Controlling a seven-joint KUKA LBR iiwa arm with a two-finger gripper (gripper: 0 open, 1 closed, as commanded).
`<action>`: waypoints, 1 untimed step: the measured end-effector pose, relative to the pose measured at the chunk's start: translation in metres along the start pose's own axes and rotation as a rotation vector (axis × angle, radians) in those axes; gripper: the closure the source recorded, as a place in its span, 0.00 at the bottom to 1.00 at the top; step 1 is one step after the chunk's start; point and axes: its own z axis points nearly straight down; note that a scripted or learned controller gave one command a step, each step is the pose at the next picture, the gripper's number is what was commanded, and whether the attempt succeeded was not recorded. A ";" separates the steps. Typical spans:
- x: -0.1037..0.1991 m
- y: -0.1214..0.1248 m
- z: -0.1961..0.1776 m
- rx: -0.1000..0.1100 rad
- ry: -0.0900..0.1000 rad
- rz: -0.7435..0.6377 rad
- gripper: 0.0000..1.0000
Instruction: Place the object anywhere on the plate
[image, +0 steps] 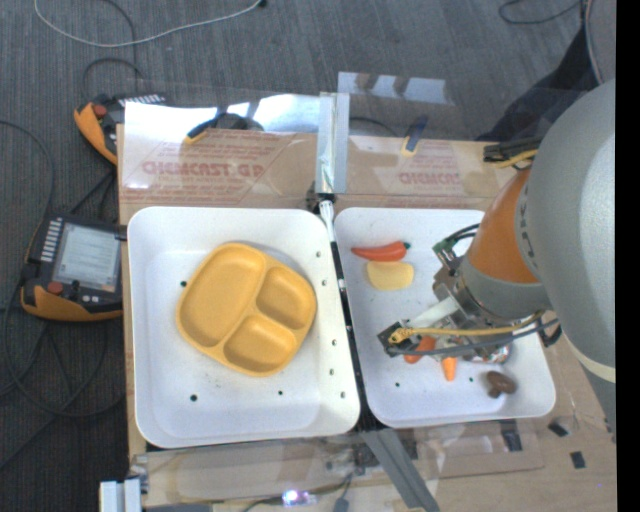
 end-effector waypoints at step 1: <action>0.064 -0.045 -0.038 0.001 0.002 0.027 1.00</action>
